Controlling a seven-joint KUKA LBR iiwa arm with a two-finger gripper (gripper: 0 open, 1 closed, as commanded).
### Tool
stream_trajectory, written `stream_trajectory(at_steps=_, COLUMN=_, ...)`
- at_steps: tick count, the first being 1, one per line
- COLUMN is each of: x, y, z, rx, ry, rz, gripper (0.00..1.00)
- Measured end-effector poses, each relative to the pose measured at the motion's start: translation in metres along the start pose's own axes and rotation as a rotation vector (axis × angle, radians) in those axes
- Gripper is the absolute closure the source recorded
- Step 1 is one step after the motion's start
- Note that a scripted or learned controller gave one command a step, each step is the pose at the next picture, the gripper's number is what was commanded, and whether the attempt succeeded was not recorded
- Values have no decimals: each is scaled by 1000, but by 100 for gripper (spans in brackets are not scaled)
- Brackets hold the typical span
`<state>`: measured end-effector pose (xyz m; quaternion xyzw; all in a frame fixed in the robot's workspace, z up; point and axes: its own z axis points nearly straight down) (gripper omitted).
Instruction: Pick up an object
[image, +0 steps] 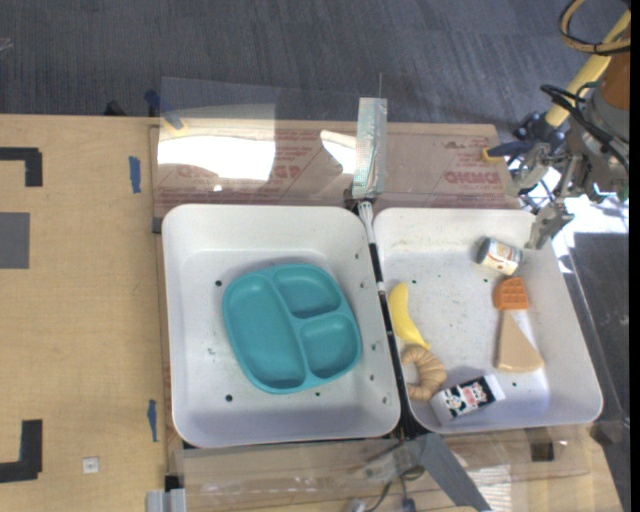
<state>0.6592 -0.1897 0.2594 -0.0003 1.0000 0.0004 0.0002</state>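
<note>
two white bins sit side by side on the bench. the left bin (190, 240) holds a teal plate (290, 325) with three parts, lying near the middle of that bin.

the right bin (575, 370) holds the small things. a banana (404, 315) lies at about 9 o'clock in this bin, close to the wall between the bins. just under it, at about 7 o'clock, is a tan twisty thing (428, 373), and its top touches the low end of the banana. a small black and white carton (468, 396) lies at 6 o'clock, just beside the twisty thing. a tan wedge (517, 345) lies at about 4 o'clock, with its thin end up. an orange piece (511, 294) sits right at that thin end, touching it or nearly so. a small pale tub (499, 256) lies on its side at about 1 o'clock, near the top of the bin.

the arm comes in at the top right corner. the claw (547, 228) hangs over the bin's rim at about 2 o'clock, just to the right of the tub. nothing is between its tips. the tips are thin and blurry against the bright rim, so i cannot tell if the claw is spread or pressed together.

clear plastic sheets and a strip of shiny tape (370, 145) stand behind the bins at 12 o'clock.
</note>
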Motion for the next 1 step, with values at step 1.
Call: stream_trajectory(at_steps=1, x=4, y=53, z=126, rx=-1, ry=9, rz=324, gripper=0)
